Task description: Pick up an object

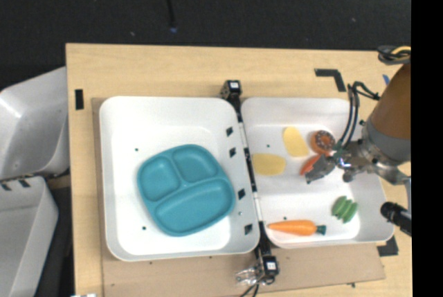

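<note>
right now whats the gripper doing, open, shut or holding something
Two-finger gripper: low in the right white bin, by a small orange-red piece; whether it is open, shut or holding anything cannot be told.

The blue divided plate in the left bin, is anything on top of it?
Nothing sits on the blue divided plate: all three compartments show bare. It lies flat in the left bin. Whatever is beneath the plate is covered and cannot be seen.

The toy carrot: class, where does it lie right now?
The toy carrot lies in the right-hand bin, along its near wall, left of the green toy and below the yellow pieces.
</note>
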Controlling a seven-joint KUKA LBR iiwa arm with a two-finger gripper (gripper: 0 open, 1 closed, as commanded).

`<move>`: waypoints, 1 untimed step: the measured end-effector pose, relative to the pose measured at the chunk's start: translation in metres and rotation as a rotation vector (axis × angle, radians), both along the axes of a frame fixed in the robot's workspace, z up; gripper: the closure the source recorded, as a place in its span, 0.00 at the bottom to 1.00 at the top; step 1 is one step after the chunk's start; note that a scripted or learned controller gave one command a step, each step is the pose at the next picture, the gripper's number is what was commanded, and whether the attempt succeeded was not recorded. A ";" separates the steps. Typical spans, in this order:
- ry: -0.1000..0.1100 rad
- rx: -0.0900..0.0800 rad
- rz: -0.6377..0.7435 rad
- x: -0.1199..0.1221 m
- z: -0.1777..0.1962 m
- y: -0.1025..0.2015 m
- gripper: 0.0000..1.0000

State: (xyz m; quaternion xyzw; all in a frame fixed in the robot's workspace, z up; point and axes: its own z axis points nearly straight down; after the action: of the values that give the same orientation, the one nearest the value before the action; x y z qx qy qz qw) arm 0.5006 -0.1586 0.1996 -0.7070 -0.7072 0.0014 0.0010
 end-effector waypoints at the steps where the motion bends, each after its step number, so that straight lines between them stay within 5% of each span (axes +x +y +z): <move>1: -0.001 0.000 -0.001 0.000 -0.042 0.001 0.00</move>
State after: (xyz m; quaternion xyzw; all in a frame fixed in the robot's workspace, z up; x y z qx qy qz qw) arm 0.5003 -0.1574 0.1572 -0.7075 -0.7067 0.0011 0.0006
